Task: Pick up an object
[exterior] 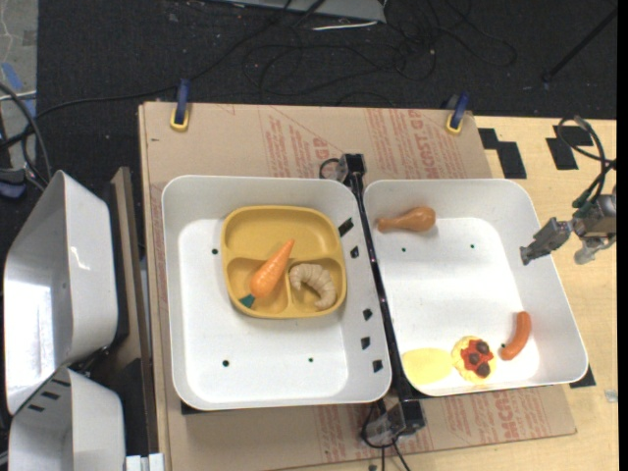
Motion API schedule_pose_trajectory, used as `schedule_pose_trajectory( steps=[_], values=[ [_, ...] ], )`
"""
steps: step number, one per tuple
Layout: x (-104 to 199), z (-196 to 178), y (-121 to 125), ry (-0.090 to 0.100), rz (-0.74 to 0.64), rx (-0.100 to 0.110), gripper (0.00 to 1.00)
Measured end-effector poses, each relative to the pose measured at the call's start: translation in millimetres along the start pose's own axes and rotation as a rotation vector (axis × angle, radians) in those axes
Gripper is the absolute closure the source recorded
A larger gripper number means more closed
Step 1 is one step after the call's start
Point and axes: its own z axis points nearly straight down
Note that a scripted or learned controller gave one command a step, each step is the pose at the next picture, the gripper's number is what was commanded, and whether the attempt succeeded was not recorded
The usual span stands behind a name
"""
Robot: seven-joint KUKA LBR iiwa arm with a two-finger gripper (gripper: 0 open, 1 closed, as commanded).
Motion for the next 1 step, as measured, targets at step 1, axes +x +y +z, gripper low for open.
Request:
schedule_pose_trajectory(
  steps=[1],
  values=[
    [0.7,-5.1,2.1,-0.003,-0.003,-0.010,0.00]
  ],
)
